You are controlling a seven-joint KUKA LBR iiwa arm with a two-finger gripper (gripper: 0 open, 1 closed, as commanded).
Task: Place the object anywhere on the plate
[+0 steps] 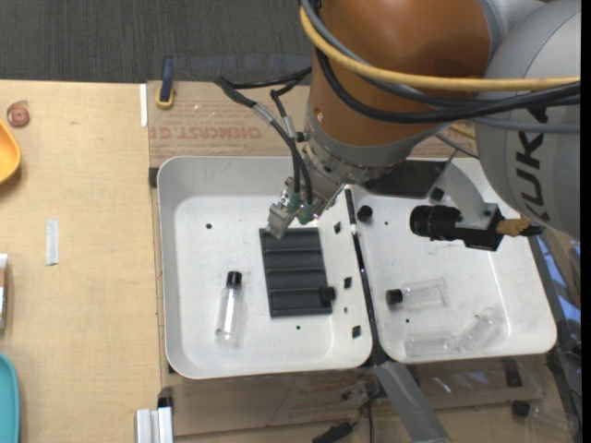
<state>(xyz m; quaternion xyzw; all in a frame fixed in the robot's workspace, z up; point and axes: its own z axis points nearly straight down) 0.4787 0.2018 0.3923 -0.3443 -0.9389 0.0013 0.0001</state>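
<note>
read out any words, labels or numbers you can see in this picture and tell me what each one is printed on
"CHEMCEST" or close to it, upside down in faded red: on the cardboard sheet behind the left bin. A word beside it is too faint to read.
"KU", large dark letters cut off at the picture's edge: on the grey arm.

Even, fairly bright overhead light, with no hard glare. The two shallow white plastic bins point(185, 340) read bright but keep detail, and things in them cast short, soft shadows. The big grey-and-orange robot arm point(406, 63) at upper right looks slightly soft. The frame is a little grainy overall.
</note>
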